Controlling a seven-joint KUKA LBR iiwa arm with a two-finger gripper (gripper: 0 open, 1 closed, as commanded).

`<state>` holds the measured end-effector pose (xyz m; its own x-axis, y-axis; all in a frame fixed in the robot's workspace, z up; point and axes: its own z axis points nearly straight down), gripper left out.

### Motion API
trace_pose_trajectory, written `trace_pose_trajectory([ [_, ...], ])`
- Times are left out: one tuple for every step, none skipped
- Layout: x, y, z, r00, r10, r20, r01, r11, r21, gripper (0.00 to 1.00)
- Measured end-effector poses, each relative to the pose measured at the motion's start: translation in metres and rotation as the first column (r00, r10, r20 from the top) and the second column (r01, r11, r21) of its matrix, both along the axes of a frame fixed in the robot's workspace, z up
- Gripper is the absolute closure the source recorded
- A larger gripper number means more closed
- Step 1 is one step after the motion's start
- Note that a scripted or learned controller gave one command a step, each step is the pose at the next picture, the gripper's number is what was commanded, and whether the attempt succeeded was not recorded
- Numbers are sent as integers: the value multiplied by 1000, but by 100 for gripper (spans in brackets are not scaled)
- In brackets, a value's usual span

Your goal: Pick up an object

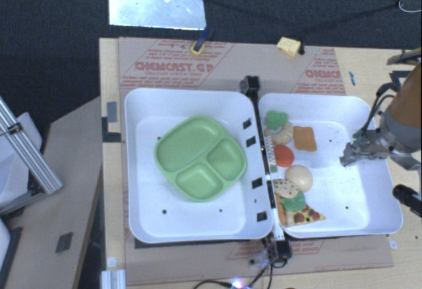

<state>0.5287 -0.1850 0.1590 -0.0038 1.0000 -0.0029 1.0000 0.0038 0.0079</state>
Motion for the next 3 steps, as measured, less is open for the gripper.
trace_pose_trajectory([
  [-1,0,64,1000,1,1,-1,1000,0,100],
  [0,0,65,1000,0,-5,0,1000,2,100],
  [-8,52,73,1000,5,-6,-5,1000,5,100],
])
